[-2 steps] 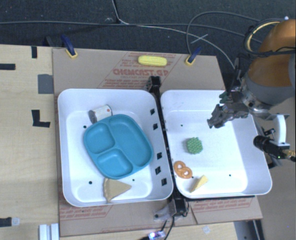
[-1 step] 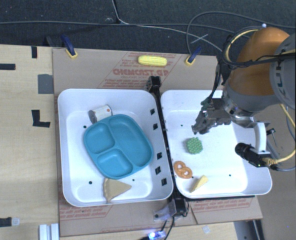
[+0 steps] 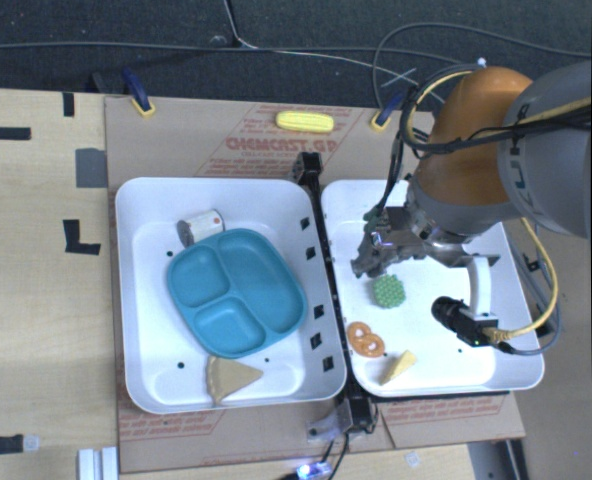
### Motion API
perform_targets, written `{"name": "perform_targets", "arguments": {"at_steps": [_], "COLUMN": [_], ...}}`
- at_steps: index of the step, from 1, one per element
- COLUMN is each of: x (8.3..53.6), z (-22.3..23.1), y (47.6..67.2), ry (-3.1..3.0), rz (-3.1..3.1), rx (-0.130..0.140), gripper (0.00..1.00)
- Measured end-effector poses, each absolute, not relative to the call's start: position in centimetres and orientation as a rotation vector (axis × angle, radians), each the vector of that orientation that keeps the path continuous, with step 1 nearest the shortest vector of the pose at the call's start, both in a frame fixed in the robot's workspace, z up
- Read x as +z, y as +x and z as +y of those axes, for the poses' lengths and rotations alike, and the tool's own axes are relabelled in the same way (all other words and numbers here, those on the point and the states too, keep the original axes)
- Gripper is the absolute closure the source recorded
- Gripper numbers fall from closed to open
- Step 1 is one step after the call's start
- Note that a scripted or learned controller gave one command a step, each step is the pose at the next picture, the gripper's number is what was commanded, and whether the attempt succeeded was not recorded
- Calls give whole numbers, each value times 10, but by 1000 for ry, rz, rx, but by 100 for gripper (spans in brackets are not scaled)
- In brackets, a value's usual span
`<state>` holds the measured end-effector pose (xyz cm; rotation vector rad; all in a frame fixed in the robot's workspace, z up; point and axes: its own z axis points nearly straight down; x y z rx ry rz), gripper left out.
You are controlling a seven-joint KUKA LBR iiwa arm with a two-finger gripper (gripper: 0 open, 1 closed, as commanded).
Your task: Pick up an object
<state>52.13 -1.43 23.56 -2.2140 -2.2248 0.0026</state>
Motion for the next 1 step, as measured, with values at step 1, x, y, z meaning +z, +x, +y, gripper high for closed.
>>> {"name": "perform_targets", "arguments": {"at_steps": [1], "x": [222], "z": [44], "y": [515], "ry": [-2213], "rz": [-2226], "rx": [3], "gripper": [100]}}
